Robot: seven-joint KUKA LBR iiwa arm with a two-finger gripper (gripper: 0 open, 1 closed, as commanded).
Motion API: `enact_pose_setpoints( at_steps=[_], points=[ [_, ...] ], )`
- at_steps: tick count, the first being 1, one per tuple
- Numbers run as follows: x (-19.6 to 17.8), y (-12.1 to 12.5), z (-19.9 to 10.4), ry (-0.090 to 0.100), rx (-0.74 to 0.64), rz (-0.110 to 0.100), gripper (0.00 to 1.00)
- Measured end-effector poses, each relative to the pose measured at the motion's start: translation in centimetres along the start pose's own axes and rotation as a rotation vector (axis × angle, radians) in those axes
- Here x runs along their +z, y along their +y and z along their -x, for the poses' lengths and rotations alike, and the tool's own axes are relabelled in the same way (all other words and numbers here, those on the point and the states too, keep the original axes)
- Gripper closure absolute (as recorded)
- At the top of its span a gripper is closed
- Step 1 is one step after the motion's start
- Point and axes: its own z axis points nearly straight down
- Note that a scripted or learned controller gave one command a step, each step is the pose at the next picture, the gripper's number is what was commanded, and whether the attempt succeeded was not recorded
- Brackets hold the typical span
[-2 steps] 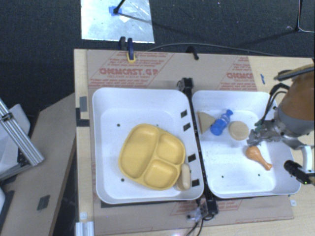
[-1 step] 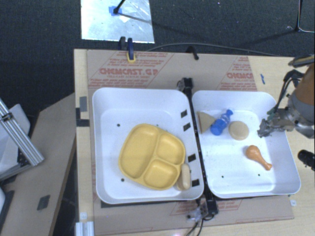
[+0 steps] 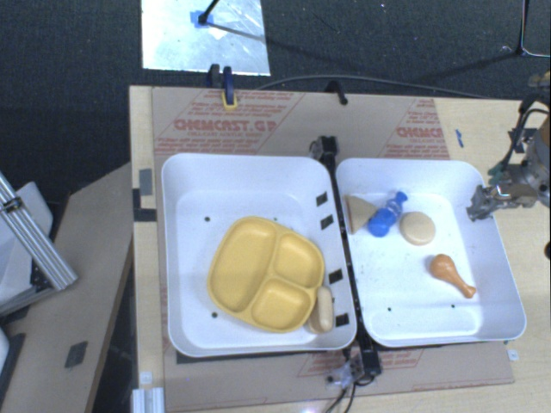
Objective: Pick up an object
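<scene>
The right bin holds a small blue bottle, a tan wedge, a round beige piece and an orange drumstick-shaped toy. In the left bin lies a yellow divided tray with a beige oblong piece at its lower right edge. My gripper hangs at the right bin's upper right rim, off to the right of the round beige piece, with nothing seen held in it.
Both bins rest on a brown cardboard sheet over the bench. A blue and yellow clamp sits at the board's far edge, with a shiny metal plate beyond. An aluminium rail lies at far left.
</scene>
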Motion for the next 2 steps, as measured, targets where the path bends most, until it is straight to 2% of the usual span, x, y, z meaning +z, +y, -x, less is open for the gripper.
enact_pose_setpoints(
  at_steps=[1,2],
  points=[
    [0.1,0.1,0.0,0.001,0.0,-0.003,1.0],
    [1.4,1.1,-5.1,0.005,-0.005,-0.006,1.0]
  ],
)
